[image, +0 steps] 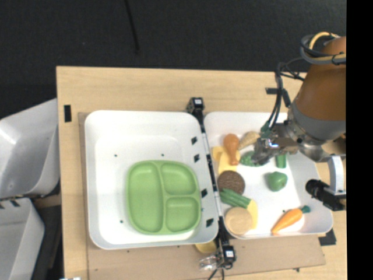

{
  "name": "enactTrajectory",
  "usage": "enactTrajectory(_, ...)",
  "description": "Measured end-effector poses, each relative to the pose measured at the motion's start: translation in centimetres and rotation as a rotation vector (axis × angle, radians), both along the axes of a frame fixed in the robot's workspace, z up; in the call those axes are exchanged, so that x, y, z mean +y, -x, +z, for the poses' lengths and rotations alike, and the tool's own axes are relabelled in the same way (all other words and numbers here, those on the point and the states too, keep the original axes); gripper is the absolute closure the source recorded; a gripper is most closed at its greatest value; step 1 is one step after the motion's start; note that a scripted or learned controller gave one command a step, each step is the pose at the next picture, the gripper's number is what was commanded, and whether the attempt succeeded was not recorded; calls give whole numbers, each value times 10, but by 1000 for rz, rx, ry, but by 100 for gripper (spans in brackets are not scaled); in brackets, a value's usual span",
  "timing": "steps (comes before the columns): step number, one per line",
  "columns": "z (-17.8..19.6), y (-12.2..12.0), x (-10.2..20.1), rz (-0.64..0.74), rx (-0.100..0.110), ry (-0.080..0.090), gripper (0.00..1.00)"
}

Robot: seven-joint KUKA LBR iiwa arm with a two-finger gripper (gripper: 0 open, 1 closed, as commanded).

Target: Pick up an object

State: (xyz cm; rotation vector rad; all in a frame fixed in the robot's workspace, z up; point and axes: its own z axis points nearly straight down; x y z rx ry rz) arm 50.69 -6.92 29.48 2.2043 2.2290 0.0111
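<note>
Two white bins (93,156); no readable writing visible.

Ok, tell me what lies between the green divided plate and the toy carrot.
In the camera view, between the green divided plate and the toy carrot lie the bins' meeting walls, a corn cob and a round tan bun.

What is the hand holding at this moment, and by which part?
It cannot be told. The hand is low in the right bin, over a green item, but no grip is visible.
</note>
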Motion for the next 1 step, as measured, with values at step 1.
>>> enactTrajectory(1,-50,18,69,-3,17,-1,100)
